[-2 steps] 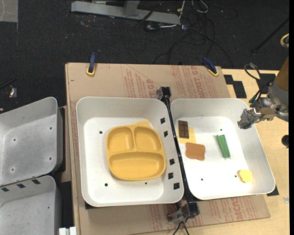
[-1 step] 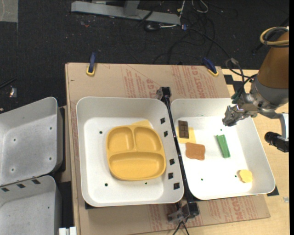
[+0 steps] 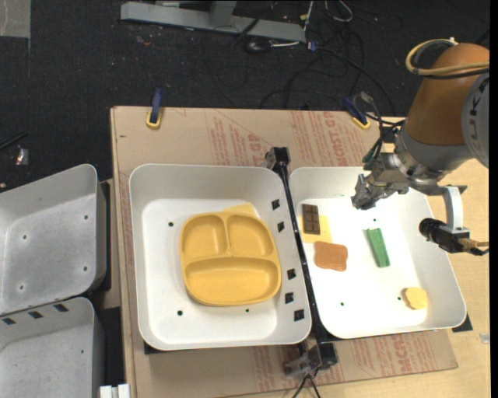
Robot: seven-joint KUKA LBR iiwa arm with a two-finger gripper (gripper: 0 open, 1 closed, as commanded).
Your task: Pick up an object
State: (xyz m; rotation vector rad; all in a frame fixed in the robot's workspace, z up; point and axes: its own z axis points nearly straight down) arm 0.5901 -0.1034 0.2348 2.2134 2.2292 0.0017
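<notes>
My bench top is a brown cardboard sheet with faded red print, pinned at the far edge by two blue-and-yellow clamps. Floor around it is dark, speckled carpet, black cables trailing across it. Grey metal bar lies at the far side. White perforated panels sit off to the left. Lighting even, no hard shadows.
</notes>
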